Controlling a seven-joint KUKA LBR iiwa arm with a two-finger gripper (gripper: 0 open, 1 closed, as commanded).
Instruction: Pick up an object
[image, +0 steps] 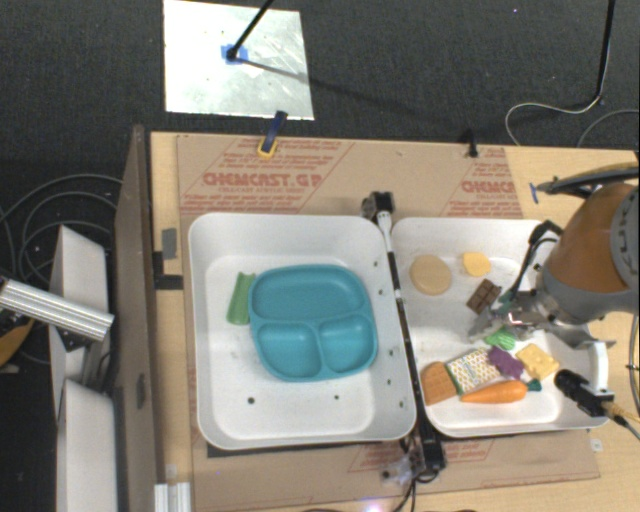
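The right bin (455, 232) holds several toy foods: a tan round cookie (432, 274), a small yellow round piece (477, 264), a brown chocolate block (484, 295), a green piece (501, 339), a purple piece (506, 361), a yellow cheese wedge (537, 360), a striped cracker (472, 370), a brown bread slice (438, 383) and an orange carrot (494, 394). My gripper (497, 319) hangs low in this bin, just below the chocolate block and above the green piece. Nothing shows between its fingers.
The left bin (215, 300) holds a blue divided tray (312, 320) with a green piece (238, 298) against its left side. A metal clip (380, 208) sits where the bins meet. Cables lie left of the bench.
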